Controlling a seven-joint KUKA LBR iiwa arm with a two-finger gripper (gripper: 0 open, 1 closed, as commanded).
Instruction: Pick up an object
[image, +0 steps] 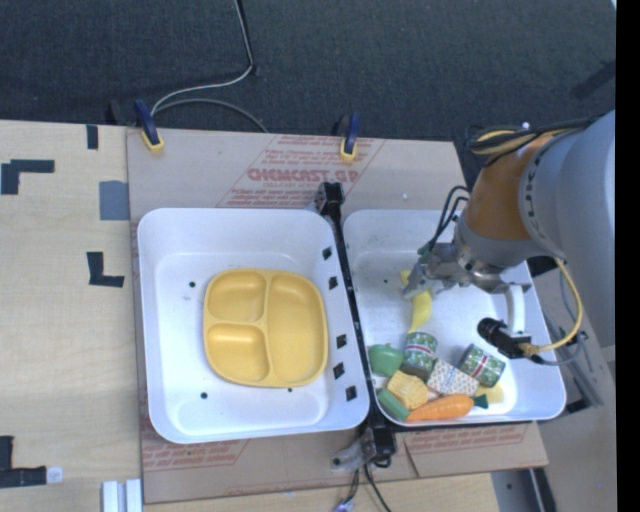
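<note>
My gripper (428, 275) is down in the right bin (385, 236), closed on a yellow banana (421, 305) that hangs from its fingers. Other toy food (432, 380) lies at the bin's near edge; the yellow tray (266, 327) sits in the left bin (160, 300)

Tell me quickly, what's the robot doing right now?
Hand low in right white bin, over yellow banana-shaped toy. Grip unclear. Toy food pile nearby, yellow divided plate in left bin.

A robotics lab: cardboard sheet (300, 170) clamped to the desk (60, 300), two white bins (160, 240) on it, cable (215, 85) behind.
</note>
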